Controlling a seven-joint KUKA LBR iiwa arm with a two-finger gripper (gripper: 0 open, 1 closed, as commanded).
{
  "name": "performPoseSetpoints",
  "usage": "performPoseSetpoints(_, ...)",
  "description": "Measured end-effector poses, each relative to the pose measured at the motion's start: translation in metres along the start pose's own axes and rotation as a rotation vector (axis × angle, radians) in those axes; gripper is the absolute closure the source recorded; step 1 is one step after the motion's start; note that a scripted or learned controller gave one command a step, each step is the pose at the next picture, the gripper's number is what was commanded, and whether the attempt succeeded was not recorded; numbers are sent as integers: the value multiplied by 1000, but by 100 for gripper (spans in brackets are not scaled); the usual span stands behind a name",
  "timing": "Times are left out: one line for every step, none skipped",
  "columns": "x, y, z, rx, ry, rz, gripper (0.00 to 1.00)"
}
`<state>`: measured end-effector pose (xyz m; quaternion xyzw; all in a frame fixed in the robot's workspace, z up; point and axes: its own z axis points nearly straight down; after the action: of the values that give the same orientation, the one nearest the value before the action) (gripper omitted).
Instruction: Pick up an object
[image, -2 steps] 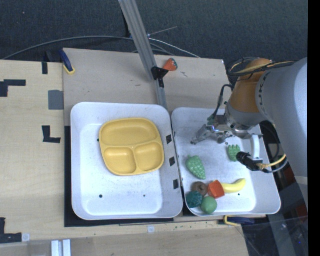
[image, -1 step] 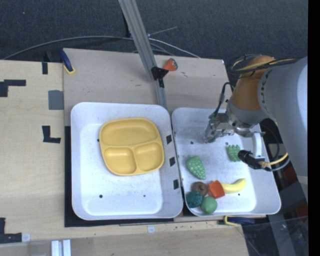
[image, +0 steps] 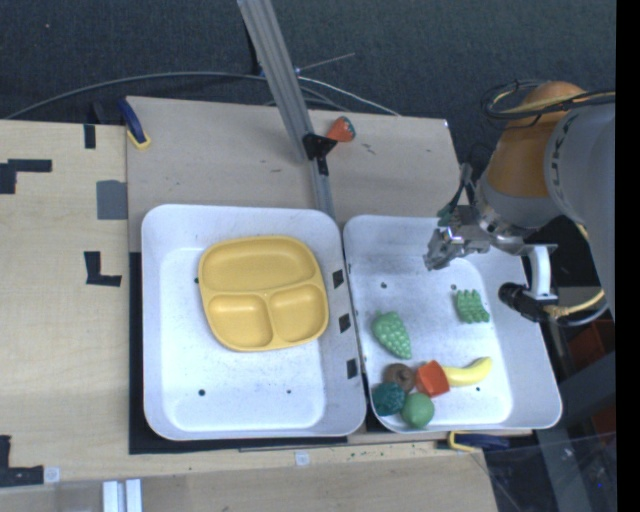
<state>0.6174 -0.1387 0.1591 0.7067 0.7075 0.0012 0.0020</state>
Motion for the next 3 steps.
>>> performPoseSetpoints(-6, -3, -61, -1, 0, 0, 100)
performPoseSetpoints(-6, -4, -49, 7, 0, 0, 100)
performPoseSetpoints(47, 10, -52, 5, 3, -5, 100)
